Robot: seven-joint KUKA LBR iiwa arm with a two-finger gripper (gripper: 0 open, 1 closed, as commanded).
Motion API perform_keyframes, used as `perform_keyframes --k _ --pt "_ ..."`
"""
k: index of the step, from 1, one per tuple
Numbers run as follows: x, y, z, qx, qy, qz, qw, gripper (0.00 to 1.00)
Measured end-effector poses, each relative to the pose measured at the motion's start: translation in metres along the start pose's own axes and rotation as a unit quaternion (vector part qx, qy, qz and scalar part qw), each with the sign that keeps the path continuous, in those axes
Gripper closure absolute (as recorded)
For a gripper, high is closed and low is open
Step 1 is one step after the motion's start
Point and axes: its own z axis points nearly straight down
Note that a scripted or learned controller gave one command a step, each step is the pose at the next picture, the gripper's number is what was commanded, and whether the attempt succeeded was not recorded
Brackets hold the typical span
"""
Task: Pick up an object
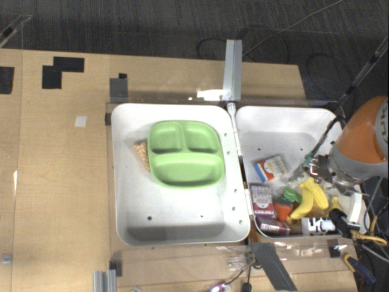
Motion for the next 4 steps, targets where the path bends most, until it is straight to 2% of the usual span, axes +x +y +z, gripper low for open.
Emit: perform_keyframes --k 1,2,3,4 --pt "0.003 0.002 -0.009 -0.001 0.002 -0.002 1.0000 1.00" --pt "0.081 0.036 -0.085 0.010 0.001 -0.032 0.9994 1.00" --pt "0.080 0.036 -0.085 0.010 0.001 -0.033 0.9994 0.00" --pt "0.073 0.026 -0.012 -0.001 0.002 -0.003 1.0000 0.00"
